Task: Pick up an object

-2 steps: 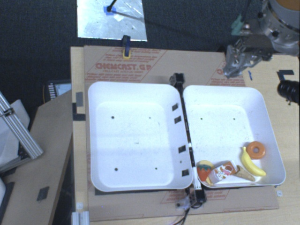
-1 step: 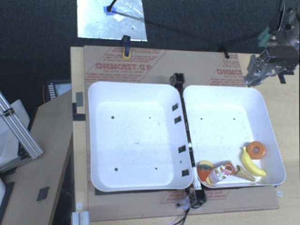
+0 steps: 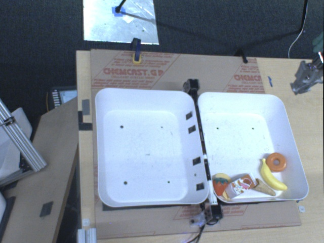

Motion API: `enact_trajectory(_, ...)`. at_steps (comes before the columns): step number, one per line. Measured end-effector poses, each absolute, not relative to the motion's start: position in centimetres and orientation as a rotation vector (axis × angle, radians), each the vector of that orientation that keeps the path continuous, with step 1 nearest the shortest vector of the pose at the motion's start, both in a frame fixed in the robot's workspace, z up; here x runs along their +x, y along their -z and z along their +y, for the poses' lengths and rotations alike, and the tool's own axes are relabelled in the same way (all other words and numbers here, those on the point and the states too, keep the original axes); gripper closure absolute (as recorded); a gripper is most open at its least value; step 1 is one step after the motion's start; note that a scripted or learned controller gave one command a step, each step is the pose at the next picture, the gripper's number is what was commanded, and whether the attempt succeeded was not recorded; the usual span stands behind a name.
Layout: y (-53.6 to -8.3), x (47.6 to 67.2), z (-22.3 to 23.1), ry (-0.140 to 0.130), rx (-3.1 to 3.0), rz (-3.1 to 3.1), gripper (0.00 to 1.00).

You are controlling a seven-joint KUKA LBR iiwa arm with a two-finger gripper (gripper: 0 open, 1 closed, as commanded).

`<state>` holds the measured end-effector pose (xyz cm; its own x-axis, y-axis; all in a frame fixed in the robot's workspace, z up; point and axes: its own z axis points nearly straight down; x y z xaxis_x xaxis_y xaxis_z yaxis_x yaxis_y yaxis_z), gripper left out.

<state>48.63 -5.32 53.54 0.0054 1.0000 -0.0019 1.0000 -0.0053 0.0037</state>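
Several small objects lie along the near wall of the right bin (image 3: 238, 110). A yellow banana (image 3: 271, 177) curves near the bin's right corner, with an orange ring-shaped toy (image 3: 276, 161) just above it. To their left sit a red and orange round fruit (image 3: 220, 183), a white and red packet (image 3: 241, 185) and a small brown piece (image 3: 264, 188). My gripper (image 3: 306, 79) hangs at the view's right edge, above the bench and beyond the right bin's far right corner, well away from the objects.
The left bin (image 3: 144, 146) stands beside the right one, joined by a black-clipped seam (image 3: 198, 140). Both rest on a cardboard sheet (image 3: 152, 67). A silver plate (image 3: 120, 14) lies on the dark floor at the back. An aluminium frame (image 3: 20, 140) stands at the left.
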Motion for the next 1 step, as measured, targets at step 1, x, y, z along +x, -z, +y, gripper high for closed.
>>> enact_trajectory(1,-53.52,48.59,-12.85,0.000,2.225,2.210,1.00)
